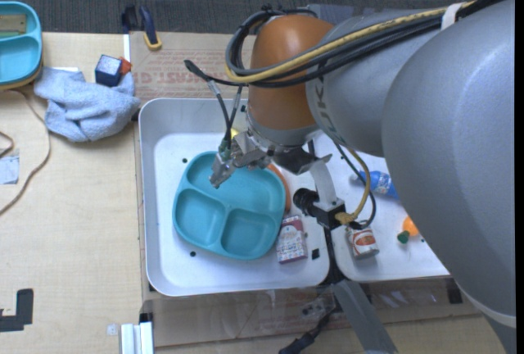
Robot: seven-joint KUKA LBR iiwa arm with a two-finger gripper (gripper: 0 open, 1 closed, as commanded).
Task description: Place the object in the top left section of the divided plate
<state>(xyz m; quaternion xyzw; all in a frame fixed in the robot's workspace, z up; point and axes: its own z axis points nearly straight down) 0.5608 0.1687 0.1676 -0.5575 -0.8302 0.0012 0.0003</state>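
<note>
While the end effector (pixel 223 168), grip state unclear, hovers over the plate (pixel 229 217), a cloth (pixel 86 106) lies on the bench (pixel 65 246).

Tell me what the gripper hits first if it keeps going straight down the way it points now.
Most likely the divided plate: the gripper hangs over its upper section, pointing down into it. How high it hangs cannot be judged from this one slanted view.
</note>
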